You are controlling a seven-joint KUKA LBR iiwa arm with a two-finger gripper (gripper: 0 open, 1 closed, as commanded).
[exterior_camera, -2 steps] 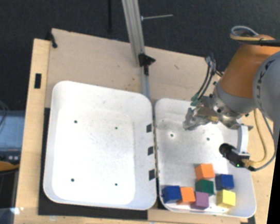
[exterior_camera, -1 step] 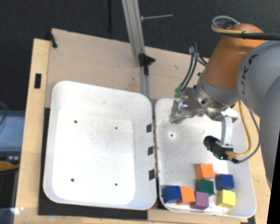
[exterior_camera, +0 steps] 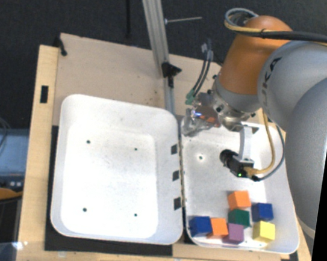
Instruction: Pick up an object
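Observation:
Several small coloured blocks lie in the near end of the right bin (exterior_camera: 205, 176): an orange block (exterior_camera: 239, 199), a blue block (exterior_camera: 262, 211), a green block (exterior_camera: 239, 217), a yellow block (exterior_camera: 265, 231), a second blue block (exterior_camera: 200, 225), a second orange block (exterior_camera: 219, 226) and a purple block (exterior_camera: 234, 233). My gripper (exterior_camera: 193, 124) hangs over the far left corner of the right bin, well away from the blocks. The grey and orange arm covers the bin's far right part.
The left bin (exterior_camera: 112, 168) lies beside the right one, their rims meeting along a line of black clips (exterior_camera: 176, 174). A slanted metal rail (exterior_camera: 156, 34) rises behind the bins. A black cable with a small connector (exterior_camera: 235, 162) dangles from the wrist over the right bin.

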